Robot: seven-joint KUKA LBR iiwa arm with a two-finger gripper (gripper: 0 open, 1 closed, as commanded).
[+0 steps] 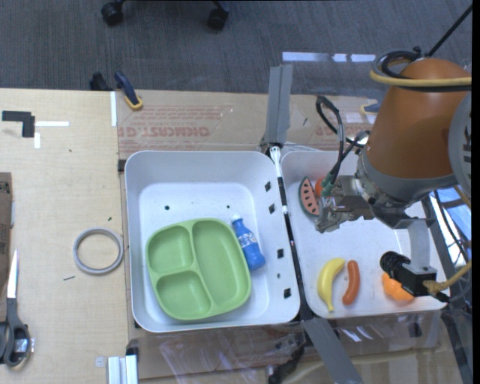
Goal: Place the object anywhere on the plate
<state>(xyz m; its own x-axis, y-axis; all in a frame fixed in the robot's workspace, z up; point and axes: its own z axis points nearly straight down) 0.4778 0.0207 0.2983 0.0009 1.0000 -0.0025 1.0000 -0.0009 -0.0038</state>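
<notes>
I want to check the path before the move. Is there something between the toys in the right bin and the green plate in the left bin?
Yes. The two bins' walls meet between the banana and the green plate. A blue bottle also lies against the plate's right edge, on that side.

Matt green plastic plate (pixel 198 267) in smooth white plastic bin (pixel 142 225); pale wood bench (pixel 56 195).

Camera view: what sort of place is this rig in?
Probably a robotics lab: white plastic bins on a taped cardboard-covered bench, plastic toy food like a yellow banana, office-chair castors on grey carpet.
</notes>
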